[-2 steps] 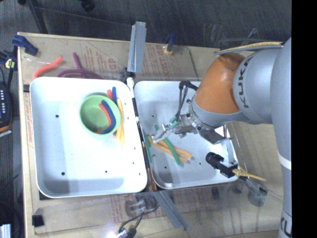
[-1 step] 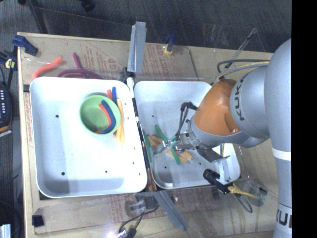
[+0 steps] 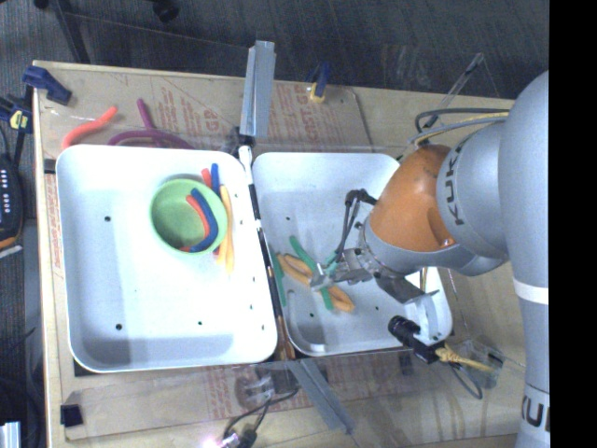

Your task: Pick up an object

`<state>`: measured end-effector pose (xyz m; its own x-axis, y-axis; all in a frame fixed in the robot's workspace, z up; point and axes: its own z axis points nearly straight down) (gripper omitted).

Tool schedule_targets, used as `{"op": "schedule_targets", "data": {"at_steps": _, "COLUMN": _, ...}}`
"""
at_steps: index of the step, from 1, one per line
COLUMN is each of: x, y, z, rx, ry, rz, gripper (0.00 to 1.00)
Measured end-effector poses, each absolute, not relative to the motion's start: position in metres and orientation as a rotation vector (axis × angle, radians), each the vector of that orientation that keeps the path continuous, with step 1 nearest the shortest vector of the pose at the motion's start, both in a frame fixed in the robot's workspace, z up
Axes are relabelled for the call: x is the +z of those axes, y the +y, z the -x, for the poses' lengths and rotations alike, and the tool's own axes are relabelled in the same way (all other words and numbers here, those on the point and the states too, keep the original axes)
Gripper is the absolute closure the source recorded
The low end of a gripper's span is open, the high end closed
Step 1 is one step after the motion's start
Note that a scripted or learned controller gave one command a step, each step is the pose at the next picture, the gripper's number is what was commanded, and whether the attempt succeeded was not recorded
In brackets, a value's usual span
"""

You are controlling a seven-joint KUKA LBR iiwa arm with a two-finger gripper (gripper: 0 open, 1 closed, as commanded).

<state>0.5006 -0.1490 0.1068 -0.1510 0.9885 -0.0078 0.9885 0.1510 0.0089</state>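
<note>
Claw [image 3: 328, 273]: low in right bin [image 3: 308, 171], near its left wall; spread or pinching, could not tell
Object: orange-and-green scissors [image 3: 303, 267] lay under claw, on bin floor

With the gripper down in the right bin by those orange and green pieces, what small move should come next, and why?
Probably close and lift slightly to test the grasp. The gripper sits low in the right bin, right at the orange and green pieces. Whether anything is between its fingers is not visible, so a short lift would settle it.
</note>
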Motion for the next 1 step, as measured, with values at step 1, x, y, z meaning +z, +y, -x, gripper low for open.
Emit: {"op": "schedule_targets", "data": {"at_steps": 1, "x": 0.1842, "y": -0.1117, "z": -0.5412, "rx": -0.001, "ry": 2.381, "rz": -2.053, "gripper": 1.00}}
